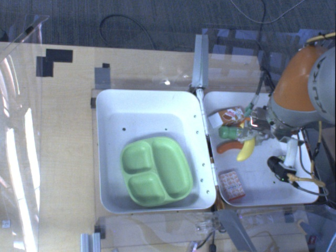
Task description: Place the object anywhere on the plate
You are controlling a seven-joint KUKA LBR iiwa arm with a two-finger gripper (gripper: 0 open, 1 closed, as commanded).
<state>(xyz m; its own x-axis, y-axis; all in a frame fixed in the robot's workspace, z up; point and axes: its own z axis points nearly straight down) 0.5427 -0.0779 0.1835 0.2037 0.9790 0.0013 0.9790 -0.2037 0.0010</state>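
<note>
A light green plate (156, 170) with three compartments lies in the left bin (110, 140), toward its front. In the right bin (262, 185) a cluster of small items sits near the back left: a yellow banana (245, 150), a red-orange sausage-shaped piece (227, 147), a green piece (228, 133) and an orange-and-white packet (228, 115). My gripper (253, 126) hangs low over this cluster, just above the banana's upper end and beside the green piece. The wrist hides what lies directly beneath it.
A pink patterned box (232, 185) rests at the front left of the right bin. The raised wall between the bins (206, 140) separates the cluster from the plate. The grey arm with its orange band (299, 85) covers the right bin's far right, with cables (286, 169) trailing below.
</note>
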